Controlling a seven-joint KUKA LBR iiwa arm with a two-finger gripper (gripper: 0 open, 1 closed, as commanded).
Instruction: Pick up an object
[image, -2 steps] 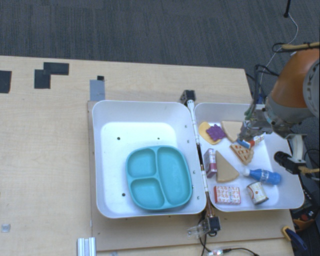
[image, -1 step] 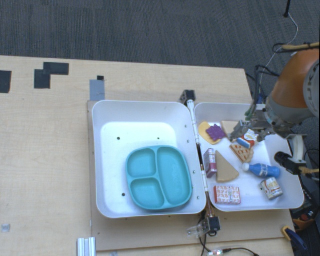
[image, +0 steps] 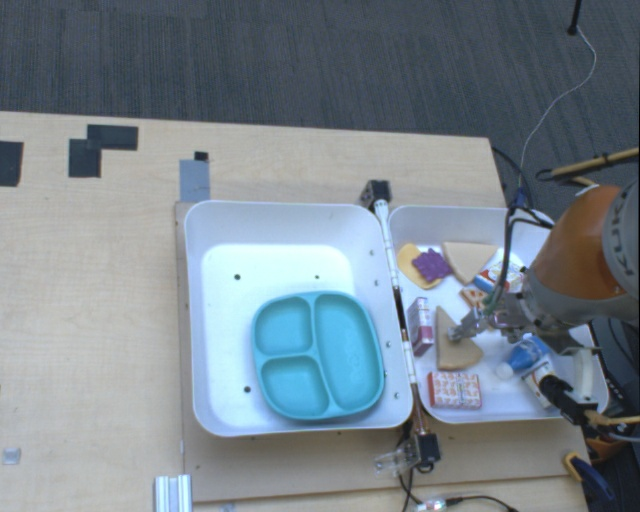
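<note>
My gripper hangs low in the right bin, reaching in from the right under the orange wrist band. It stands open just above the upper edge of a tan wedge-shaped piece, with nothing seen between its fingers. Close around it lie a pink box, a red and white packet, a small orange and white item and a blue and white bottle. Farther back are a purple piece on a yellow disc and a tan slice. The arm hides the bin's right part.
The left bin holds a blue three-compartment plate in its front half. A raised divider separates the two bins. Cables run near the bench's right edge, and black marks lie on the wood at far left.
</note>
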